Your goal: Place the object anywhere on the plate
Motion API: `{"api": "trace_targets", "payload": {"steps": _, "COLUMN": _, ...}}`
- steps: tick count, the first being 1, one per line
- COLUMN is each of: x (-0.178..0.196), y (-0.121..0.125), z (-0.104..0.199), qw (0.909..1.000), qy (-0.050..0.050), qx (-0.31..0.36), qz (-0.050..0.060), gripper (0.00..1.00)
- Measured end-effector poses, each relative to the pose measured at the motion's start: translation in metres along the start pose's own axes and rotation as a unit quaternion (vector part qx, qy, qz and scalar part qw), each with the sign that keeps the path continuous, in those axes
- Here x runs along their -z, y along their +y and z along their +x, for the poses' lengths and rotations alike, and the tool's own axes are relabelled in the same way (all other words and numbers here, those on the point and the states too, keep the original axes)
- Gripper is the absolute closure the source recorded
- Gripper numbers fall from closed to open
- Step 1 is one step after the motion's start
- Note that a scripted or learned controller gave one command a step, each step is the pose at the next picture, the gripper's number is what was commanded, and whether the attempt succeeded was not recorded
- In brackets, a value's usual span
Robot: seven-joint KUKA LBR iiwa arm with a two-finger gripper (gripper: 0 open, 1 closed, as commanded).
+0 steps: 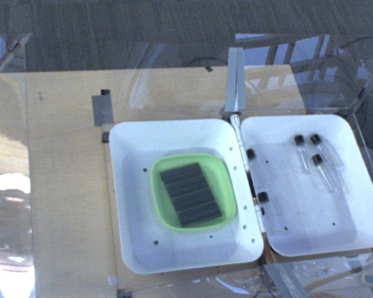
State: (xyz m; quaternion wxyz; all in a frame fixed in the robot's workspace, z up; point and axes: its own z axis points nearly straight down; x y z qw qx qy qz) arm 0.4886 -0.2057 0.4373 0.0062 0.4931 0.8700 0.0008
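Camera view:
- You will find the left bin [127,202] and the right bin [366,188] side by side on the pale wooden surface [60,188], their inner rims touching.
- The green plate [159,196], square with rounded corners, sits in the middle of the left bin's floor.
- The object [190,195], a dark grey ribbed rectangular block, lies flat on the plate, inside its rim. Its long side is slightly turned, running from upper left to lower right. Green shows on every side of it.
- In the right bin, note three clear tubes with black caps [316,159], lying close together in the upper right part, well apart from the plate.
- Two small black clips [250,153] sit along the seam between the bins, one above the other.
- A grey metal bar [235,79] runs from the far edge of the surface down to the top of that seam.
- A small grey bracket [103,109] stands on the surface just beyond the left bin's far left corner.
- You cannot tell the state of the jaws from this view.
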Motion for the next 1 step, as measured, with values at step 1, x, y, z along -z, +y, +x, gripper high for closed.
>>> {"api": "trace_targets", "payload": {"steps": 1, "x": 0.0000, "y": 0.0001, "z": 0.0001, "qw": 1.0000, "qy": 0.000, "qx": 0.000, "qz": 0.000, "gripper": 0.00}}
